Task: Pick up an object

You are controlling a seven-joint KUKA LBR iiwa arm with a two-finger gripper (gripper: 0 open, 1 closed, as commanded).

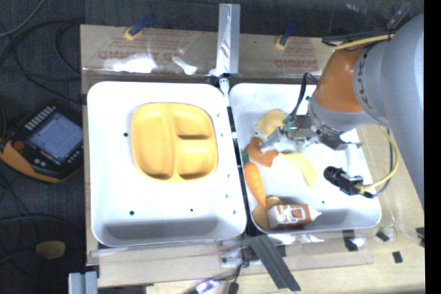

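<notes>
1. Nearest the camera, my grey arm (403, 79) enters above the right bin (358, 217), its orange band (341, 82) just above the wrist; every place below is given relative to this right bin.
2. My gripper (288, 134) hangs low over the bin's upper-left part, pointing toward the bin's left wall. Its tip is crowded by wrist hardware, so I cannot tell how far it is parted, nor whether it has hold of anything.
3. Candidate objects lie bunched along the bin's left side: a pale rounded piece (270, 122) just above my tip, an orange-brown piece (260, 153) just below it, and a pale yellow banana-like piece (303, 167) toward the bin's centre.
4. A carrot (255, 182) lies along the left wall, and a small carton (291, 215) rests at the lower-left corner. I judge they crowd there because the shallow floor lets them slide against the wall.
5. A black cable plug (342, 178) dangles from my wrist over the bin's right half.
6. Across the bin's left wall, the neighbouring left bin (110, 217) holds a yellow divided tray (174, 140).
7. Both bins rest on the tabletop (406, 210).
</notes>
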